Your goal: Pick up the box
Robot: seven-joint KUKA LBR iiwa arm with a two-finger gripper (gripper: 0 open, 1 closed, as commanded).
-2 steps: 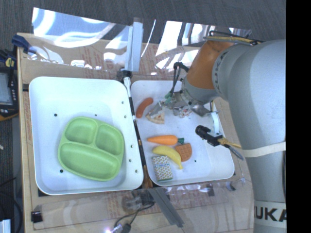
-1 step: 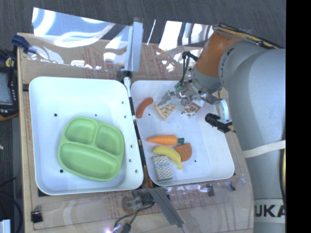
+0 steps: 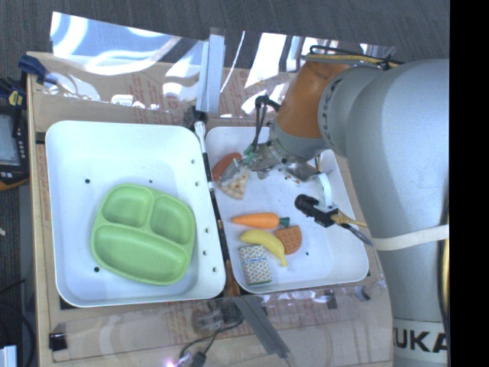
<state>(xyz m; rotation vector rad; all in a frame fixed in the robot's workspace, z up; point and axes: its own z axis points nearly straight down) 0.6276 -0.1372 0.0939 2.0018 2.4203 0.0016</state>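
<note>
The gripper reaches down into the upper-left part of the right bin, its tip low over a small pile at about 11 o'clock in that bin: a reddish piece and a pale, speckled wedge. Whether the jaws are apart or together cannot be told; the wrist and cabling hide them, and nothing is plainly seen between them.

The box, small with a patterned label, lies flat near the bin's front edge, at about 6 o'clock from the gripper and well apart from it. Between them lie a carrot, a banana and a brown waffle-like piece. The box touches the banana's lower end. The left bin holds a green divided plate.
</note>
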